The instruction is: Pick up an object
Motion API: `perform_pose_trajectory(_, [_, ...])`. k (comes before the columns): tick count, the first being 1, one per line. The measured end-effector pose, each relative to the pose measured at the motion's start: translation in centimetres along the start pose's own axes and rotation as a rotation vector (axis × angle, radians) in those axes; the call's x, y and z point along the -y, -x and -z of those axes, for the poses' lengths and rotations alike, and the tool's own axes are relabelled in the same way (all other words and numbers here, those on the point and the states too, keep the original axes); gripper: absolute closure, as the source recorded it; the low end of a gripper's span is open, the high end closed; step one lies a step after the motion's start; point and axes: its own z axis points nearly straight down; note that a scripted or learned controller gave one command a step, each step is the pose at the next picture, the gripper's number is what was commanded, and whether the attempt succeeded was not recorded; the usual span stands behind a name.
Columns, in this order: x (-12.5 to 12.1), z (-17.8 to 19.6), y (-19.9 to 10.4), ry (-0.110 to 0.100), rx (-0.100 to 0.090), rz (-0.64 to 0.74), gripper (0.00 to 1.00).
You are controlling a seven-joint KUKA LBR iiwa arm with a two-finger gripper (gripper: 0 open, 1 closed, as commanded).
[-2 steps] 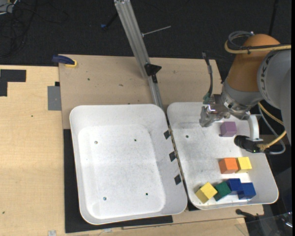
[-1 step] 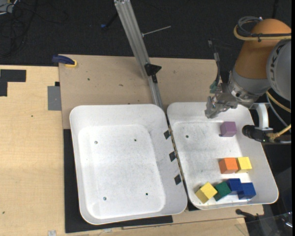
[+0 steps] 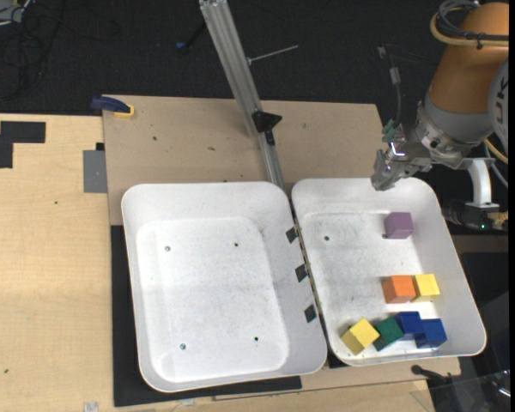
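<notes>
White plastic makes both bins. The left bin (image 3: 208,286) is the largest thing, and I use the right bin (image 3: 348,230) as the landmark. Beside the right bin, touching its left rim, lies the left bin. Above the far right corner of the right bin hangs the arm (image 3: 463,75), grey and orange. Its gripper (image 3: 388,173) is over the far rim of the right bin, near the purple cube (image 3: 399,225); nothing sits between its tips. Inside the right bin, the purple cube lies alone in the far part. Nearer, by the right wall, the orange cube (image 3: 399,288) touches the yellow cube (image 3: 427,285). At the near rim lie a second yellow block (image 3: 359,336), a green block (image 3: 388,330) and blue blocks (image 3: 422,328), close together.
</notes>
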Motion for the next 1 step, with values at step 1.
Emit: perform_pose_trajectory(1, [0.17,0.2,-5.09,-0.007,-0.003,0.003,1.0])
